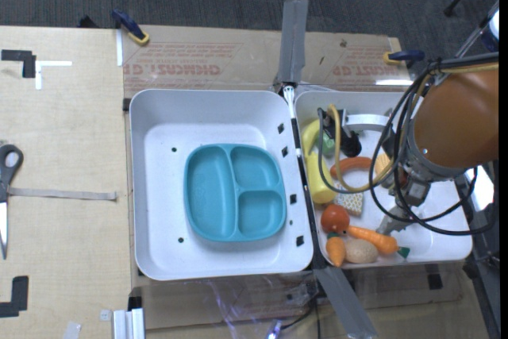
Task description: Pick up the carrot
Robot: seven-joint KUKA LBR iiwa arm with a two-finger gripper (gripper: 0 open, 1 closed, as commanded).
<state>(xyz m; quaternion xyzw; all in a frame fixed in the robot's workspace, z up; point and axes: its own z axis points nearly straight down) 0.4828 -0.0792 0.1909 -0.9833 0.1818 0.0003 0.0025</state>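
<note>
The carrot [371, 237] is orange with a green stub at its right end. It lies flat near the front of the right bin [444, 250]. My gripper [390, 222] hangs below the orange-banded wrist [456, 119], just above and to the right of the carrot's middle. Its tip is close to the carrot, and cables partly cover it. Nothing is visibly lifted.
Crowded around the carrot are a red tomato [335, 218], a beige potato-like piece [361, 252], an orange piece [336, 252], a cracker [352, 203], a yellow banana [314, 167] and a curved orange item [353, 165]. The left bin [151, 171] holds a teal divided plate [236, 192].
</note>
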